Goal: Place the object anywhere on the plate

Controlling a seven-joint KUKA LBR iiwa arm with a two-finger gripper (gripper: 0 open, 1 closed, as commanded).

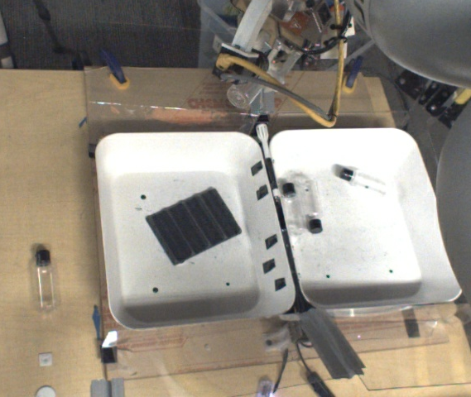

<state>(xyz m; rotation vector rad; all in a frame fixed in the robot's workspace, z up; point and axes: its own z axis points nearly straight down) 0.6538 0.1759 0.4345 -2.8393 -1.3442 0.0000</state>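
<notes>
Here, three small clear vials with black caps point(311, 220) lie in the right bin point(401, 263), well below the end effector point(261, 98), whose opening I cannot tell. The dark ribbed plate point(194, 224) lies left of that bin.

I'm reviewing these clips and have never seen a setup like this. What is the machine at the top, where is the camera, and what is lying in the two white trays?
One fixed camera looks down at a slant on a wooden bench. The grey shape at top right is a robot arm reaching in; its gripper, amid wires, hangs above the bins' far edge. I cannot tell whether it holds anything. Two shallow white bins sit side by side. The left bin holds a dark ribbed plate, the target. The right bin holds three small clear vials with dark caps: one toward the back, two near the divider. Another vial lies on the bench, left of the bins.
</notes>
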